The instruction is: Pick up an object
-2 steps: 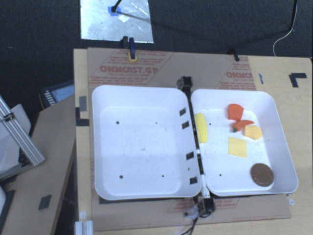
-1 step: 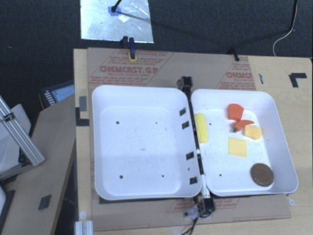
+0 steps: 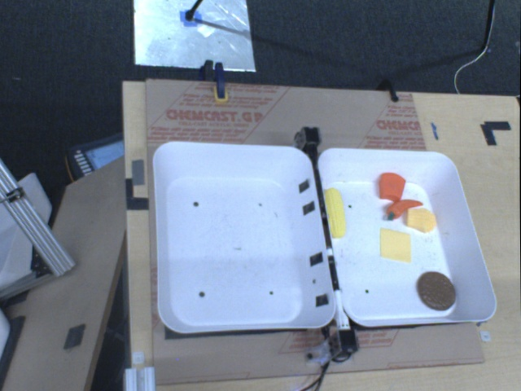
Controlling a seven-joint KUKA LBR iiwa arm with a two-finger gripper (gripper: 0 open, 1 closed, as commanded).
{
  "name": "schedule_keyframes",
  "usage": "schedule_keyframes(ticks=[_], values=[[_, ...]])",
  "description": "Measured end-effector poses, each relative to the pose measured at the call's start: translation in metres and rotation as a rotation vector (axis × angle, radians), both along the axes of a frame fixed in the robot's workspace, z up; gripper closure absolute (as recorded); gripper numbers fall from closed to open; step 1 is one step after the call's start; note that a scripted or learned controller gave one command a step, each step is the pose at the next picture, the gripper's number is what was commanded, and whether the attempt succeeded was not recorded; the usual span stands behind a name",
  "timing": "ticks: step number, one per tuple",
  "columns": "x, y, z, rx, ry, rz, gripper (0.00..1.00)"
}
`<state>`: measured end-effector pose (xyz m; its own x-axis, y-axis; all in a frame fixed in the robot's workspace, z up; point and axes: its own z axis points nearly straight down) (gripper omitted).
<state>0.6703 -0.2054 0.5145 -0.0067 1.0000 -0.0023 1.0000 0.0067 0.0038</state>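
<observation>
Nearest the front edge of the bench, a brown round disc (image 3: 437, 290) lay in the near right corner of the right bin (image 3: 470, 218). Just beyond it rested a flat yellow square (image 3: 396, 245), apart from the disc. Farther back sat a yellow-orange chunk (image 3: 421, 219), and touching its left side was a small orange piece (image 3: 401, 208) with a darker tip. A yellow corn cob (image 3: 334, 212) lay lengthwise along the bin's left wall, well apart from the others. Deepest in the bin was a larger orange piece (image 3: 391, 186), just behind the small one.

The left bin (image 3: 236, 251) stood side by side with the right one, and a row of black clips (image 3: 313, 208) ran down the seam between them. Both bins rested on a cardboard sheet (image 3: 269, 108) printed with red lettering. At the sheet's far edge a blue and yellow clamp (image 3: 218, 81) gripped it. Beyond that, a silver sheet (image 3: 194, 23) lay on the dark floor.

The state of the gripper, how wide it stood or what it held, could not be told.
</observation>
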Motion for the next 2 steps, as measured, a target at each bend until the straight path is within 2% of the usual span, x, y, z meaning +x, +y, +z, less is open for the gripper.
schedule_keyframes(ticks=[1, 2], values=[[-0.0018, -0.0004, 0.022, 0.0, -0.001, -0.001, 1.0], [-0.0017, -0.0003, 0.0209, 0.001, 0.001, 0.0, 1.0]])
